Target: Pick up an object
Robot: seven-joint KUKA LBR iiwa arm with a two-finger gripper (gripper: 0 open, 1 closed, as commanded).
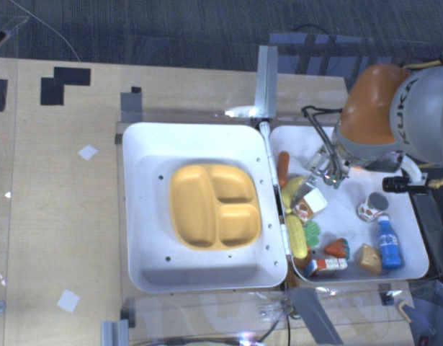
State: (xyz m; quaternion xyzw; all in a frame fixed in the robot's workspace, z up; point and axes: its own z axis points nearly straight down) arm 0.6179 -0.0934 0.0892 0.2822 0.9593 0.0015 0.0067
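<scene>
Two white bins sit side by side on the bench. The left bin (142,193) carries one yellow divided tray (214,206). The right bin (415,258) carries the loose clutter: a hot dog (282,168) against the dividing wall, a corn cob (296,236), something green (311,231) beside it, a small white box (312,200), a strawberry (338,249), a red-and-white packet (328,266), a brown wedge (369,259), a blue bottle (387,244) and a small round white item (371,209).

Gripper (330,173) hangs low in the upper part of the right bin, just above and to the right of the white box. Arm (394,114) covers the bin's far corner.

Whether the pincer is spread or clenched cannot be told; too small and blurred here. No item is seen lifted; all pieces appear to rest on the bin floor.

Judgement: pick not yet made. Approach looks under way, with the white box or the yellow piece (293,188) next to it the likeliest target. Closing, lifting and clearing the bin all remain.
</scene>
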